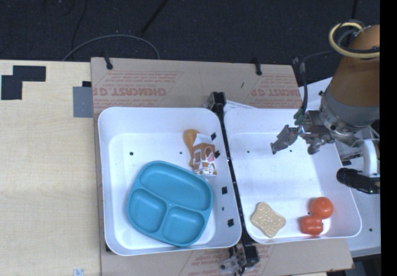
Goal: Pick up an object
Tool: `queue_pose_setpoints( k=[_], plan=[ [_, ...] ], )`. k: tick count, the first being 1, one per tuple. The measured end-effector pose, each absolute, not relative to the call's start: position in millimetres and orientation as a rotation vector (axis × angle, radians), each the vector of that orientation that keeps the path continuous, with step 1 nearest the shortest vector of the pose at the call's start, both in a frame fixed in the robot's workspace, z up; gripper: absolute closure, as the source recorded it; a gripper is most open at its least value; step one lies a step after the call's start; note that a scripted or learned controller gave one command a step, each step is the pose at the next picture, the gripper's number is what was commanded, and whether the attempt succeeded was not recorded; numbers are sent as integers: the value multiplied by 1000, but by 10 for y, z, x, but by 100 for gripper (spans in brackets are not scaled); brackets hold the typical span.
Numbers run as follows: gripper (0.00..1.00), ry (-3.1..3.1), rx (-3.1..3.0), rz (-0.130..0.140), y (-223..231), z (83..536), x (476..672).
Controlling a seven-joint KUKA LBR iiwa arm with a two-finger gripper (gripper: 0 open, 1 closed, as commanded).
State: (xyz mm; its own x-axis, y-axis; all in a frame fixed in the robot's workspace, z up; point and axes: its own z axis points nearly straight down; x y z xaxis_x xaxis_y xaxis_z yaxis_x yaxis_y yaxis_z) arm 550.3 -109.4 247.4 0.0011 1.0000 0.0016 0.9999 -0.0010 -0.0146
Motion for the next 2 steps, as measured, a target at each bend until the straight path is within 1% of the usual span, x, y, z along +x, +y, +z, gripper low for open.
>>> queue_pose_setpoints(
  k=[1, 2],
  plan=[
    [0, -2222, -2220, 2, -1096, 2542, 5526],
    [0, -2217, -2217, 7, -1106, 2104, 5551]
  ],
)
